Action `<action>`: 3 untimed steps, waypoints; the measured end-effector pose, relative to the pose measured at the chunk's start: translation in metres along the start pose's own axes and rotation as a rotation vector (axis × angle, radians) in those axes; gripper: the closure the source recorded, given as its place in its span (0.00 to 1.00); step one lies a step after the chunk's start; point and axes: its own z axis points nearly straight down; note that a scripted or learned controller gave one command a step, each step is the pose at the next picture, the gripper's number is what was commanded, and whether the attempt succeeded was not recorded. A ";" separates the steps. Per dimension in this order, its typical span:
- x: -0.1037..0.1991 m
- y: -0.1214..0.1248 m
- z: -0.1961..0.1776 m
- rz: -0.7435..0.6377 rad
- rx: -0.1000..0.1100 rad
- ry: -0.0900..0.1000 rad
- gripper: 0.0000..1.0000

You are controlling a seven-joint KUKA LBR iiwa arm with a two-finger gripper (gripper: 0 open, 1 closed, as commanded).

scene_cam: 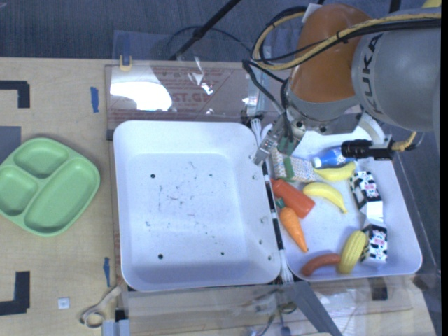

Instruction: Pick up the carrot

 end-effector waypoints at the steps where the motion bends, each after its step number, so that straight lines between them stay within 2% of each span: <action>1: -0.033 -0.045 -0.052 0.336 -0.001 -0.004 1.00; 2: -0.033 -0.045 -0.052 0.335 -0.001 -0.004 0.00; 3: -0.035 -0.026 0.023 0.287 0.001 0.000 0.00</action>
